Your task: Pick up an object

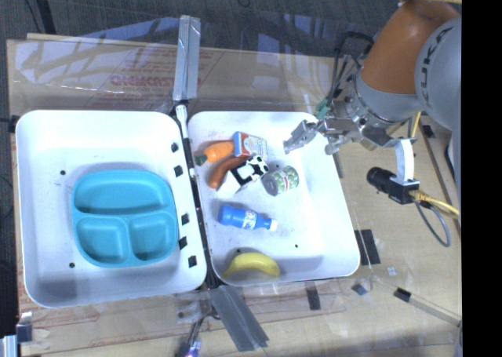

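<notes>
Overhead slanted view of a bench (pixel 94 65) carrying two shallow white bins side by side. The left bin (pixel 47 143) holds a blue divided tray (pixel 124 218) with three compartments, lying flat near the middle of the bin floor. The right bin (pixel 329 230) holds the loose objects. A carrot (pixel 217 151) lies at the upper left of this bin, and a brown sausage-shaped item (pixel 226 170) lies just below it, the two close together. A small carton (pixel 249 144) with red, white and blue print sits just right of the carrot. A black-and-white patterned object (pixel 249 172) touches the sausage-shaped item at its right end. A small can (pixel 281 180) lies on its side just beside the patterned object. A blue bottle (pixel 245 218) with a white cap lies flat below this cluster, apart from it. A banana (pixel 252 265) rests against the near wall of the bin. The grey arm, with its orange band (pixel 400 45), enters from the right. The pincer (pixel 302 136) hangs over the upper right part of the right bin, near the can and carton but apart from them; nothing is visible between its fingers, and whether they are spread or closed cannot be told.
</notes>
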You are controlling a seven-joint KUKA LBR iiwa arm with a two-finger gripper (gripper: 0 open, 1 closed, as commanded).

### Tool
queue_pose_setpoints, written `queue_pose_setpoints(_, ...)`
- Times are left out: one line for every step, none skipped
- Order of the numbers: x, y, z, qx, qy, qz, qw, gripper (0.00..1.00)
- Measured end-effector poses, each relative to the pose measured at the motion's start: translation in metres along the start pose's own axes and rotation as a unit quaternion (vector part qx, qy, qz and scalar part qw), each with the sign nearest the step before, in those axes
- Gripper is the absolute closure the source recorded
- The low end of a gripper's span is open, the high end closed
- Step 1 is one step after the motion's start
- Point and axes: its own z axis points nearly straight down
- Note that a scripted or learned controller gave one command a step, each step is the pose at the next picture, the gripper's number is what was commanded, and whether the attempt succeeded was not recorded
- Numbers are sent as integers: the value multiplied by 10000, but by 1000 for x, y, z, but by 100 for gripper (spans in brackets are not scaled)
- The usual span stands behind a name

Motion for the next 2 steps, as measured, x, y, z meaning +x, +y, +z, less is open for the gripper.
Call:
queue_pose_setpoints(-17,20,135,-129,-15,872,9961,0)
queue_pose_setpoints(-27,23,141,-212,-9,-66,9998,0)
